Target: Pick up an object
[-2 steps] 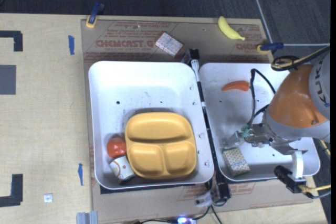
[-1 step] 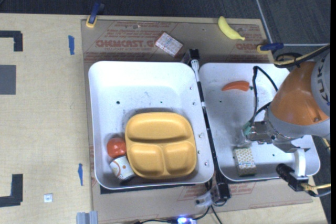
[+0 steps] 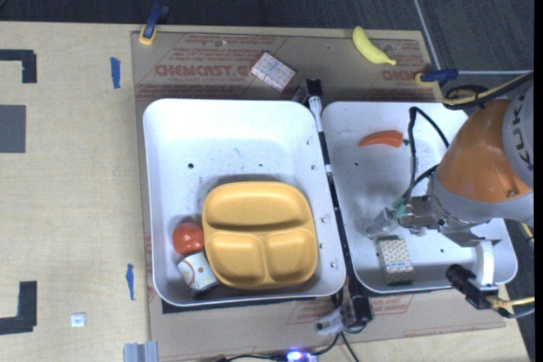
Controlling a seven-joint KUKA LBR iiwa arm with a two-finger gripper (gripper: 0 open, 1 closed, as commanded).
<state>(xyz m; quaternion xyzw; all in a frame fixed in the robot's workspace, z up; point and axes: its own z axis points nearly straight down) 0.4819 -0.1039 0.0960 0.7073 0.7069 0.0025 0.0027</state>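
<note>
Nearest the camera, along the front of the right bin (image 3: 501,263), a small speckled block (image 3: 394,257) is lying flat on the white floor, and this is looking like the likeliest thing to pick up. Just above it the pincer (image 3: 392,219) is hanging at the end of the grey arm (image 3: 484,165), its metal tip sitting close to the block but apart from it. Nothing is showing between its fingers; whether they are standing apart or together I cannot tell, since the wrist is covering much of them.

To do this step well, the pincer should be coming down centred over the block, with its fingers straddling the short sides (the bin's front wall is close, so little room is left there), and closing only once low enough.

Farther back in the same bin an orange carrot-like piece (image 3: 381,139) is lying well apart from the arm. Across the divide, the left bin (image 3: 229,127) is holding a yellow divided tray (image 3: 259,233) with a red ball (image 3: 187,236) and a small cup (image 3: 197,270) beside it. Beyond both bins, on the worktop (image 3: 59,199), a banana (image 3: 372,47) and a small box (image 3: 272,70) are resting.
</note>
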